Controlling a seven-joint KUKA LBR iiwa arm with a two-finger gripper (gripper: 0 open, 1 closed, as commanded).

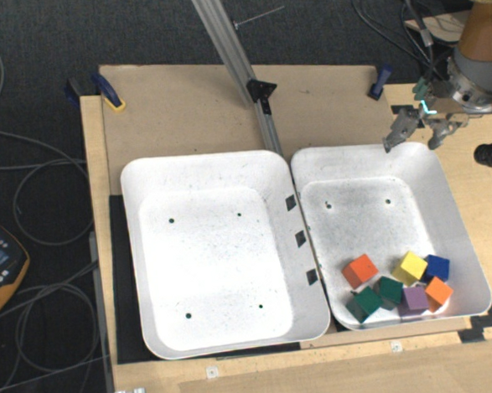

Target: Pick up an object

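Several small coloured blocks lie bunched in the near right corner of the right bin (357, 163): an orange block (360, 269), a yellow one (411, 266), a blue one (437, 267), a second orange one (438, 290), a purple one (414, 299) and two dark green ones (389, 291) (364, 303). My gripper (413, 135) hangs open above the far right rim of that bin, well away from the blocks, with nothing between its fingers.
The left bin (203, 178) sits beside the right one, with black clips (300, 237) along their shared edge. A slanted metal pole (231, 50) rises behind the bins. Blue clamps (108, 92) (379, 81) hold the board's far corners. Cables lie on the floor at left.
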